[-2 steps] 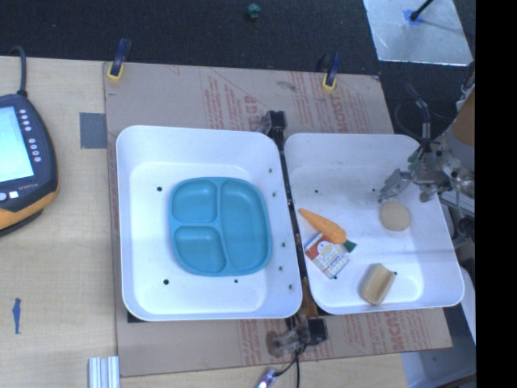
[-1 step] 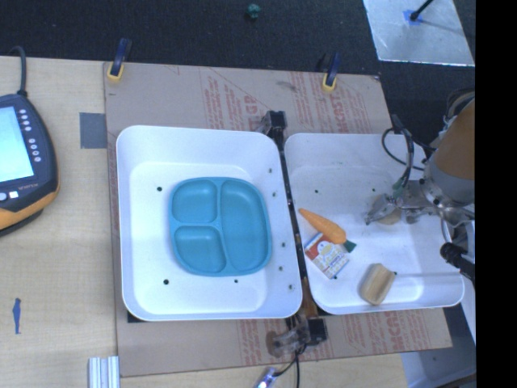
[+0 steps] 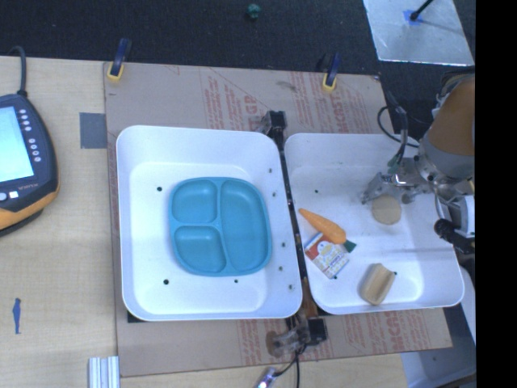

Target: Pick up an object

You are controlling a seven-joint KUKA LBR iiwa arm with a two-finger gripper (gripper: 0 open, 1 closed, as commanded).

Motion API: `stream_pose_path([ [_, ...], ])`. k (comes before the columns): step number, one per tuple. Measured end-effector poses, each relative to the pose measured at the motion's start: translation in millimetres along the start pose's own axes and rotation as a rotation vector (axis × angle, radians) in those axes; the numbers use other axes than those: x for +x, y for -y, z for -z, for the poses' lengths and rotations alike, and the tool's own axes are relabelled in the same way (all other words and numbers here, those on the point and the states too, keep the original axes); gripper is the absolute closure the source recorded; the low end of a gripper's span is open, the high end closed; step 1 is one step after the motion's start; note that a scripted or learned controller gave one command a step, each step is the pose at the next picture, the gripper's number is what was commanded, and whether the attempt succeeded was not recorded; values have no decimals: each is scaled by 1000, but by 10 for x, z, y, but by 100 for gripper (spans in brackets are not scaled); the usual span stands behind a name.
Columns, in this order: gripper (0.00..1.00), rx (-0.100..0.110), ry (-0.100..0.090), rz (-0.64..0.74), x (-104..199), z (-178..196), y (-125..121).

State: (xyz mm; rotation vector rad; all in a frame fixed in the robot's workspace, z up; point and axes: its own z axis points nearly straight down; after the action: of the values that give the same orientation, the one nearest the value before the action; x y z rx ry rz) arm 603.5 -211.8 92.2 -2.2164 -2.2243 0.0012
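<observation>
Two bins sit side by side on the surface (image 3: 65, 281), their inner walls touching. The left bin (image 3: 137, 289) holds a divided plate (image 3: 220, 225) near its centre. In the right bin (image 3: 436, 293), a carrot (image 3: 321, 224) lies by the left wall, a small packet (image 3: 326, 258) just in front of it, touching. A block (image 3: 376, 284) lies near the front wall. A round piece (image 3: 387, 210) lies right of centre, under the claw (image 3: 391, 186). A handheld pendant (image 3: 20, 164) rests at the surface's left edge.

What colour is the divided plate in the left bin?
Light blue. The divided plate shows best in the camera view.
</observation>
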Motion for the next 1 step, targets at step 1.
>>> stream_pose_path([
  [1, 0, 3, 1, 2, 2, -6, 235],
])
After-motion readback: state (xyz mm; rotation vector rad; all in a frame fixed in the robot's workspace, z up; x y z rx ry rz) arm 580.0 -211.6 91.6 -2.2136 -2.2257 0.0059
